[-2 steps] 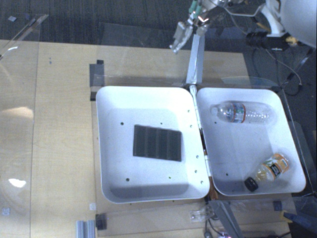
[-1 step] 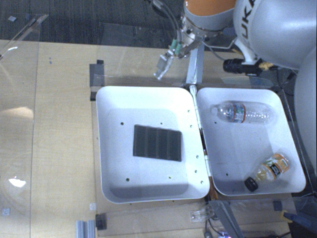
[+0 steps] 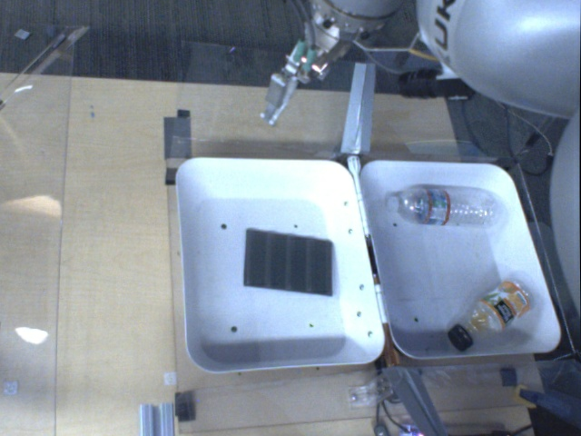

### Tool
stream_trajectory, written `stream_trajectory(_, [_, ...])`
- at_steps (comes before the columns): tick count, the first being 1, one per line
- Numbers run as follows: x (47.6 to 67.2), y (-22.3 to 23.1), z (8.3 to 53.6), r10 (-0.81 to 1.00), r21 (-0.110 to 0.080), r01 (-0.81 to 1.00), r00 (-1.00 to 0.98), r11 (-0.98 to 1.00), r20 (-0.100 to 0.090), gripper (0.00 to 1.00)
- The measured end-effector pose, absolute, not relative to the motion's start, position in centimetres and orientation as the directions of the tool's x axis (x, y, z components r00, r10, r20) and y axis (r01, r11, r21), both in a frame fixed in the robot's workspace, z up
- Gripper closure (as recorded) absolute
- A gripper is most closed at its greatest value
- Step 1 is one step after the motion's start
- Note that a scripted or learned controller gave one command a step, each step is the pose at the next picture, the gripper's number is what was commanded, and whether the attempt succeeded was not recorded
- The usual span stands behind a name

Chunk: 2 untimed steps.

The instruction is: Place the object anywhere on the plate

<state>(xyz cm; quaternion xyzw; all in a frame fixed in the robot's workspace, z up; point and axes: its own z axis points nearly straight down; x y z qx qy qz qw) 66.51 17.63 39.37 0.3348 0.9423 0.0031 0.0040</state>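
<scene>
The gripper [image 3: 272, 113] hangs beyond the far rim of the left bin [image 3: 201, 271], a slim pale metal piece slanting down and to the view's left from the grey arm [image 3: 490, 25]; whether it is clenched or released cannot be told from here. Both bins are smooth, shallow white trays with rounded corners. On the floor of the left bin lies the plate [image 3: 289, 262], a flat, dark, matte rectangle with ribs running near to far. Both bottles lie in the right bin [image 3: 526, 243], well apart from the plate. The clear bottle [image 3: 445, 207], glossy plastic with a blue and red label, lies on its side by the far wall, long axis left to right. The small bottle [image 3: 499, 307], amber with a yellow label, lies diagonally in the near right corner, its black cap pointing near and left.
</scene>
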Motion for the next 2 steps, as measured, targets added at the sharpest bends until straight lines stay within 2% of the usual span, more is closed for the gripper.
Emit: stream_trajectory(2, [66.51,17.61,39.36,0.631,0.008,0.631,-0.776,0.776,-0.005,0.0])
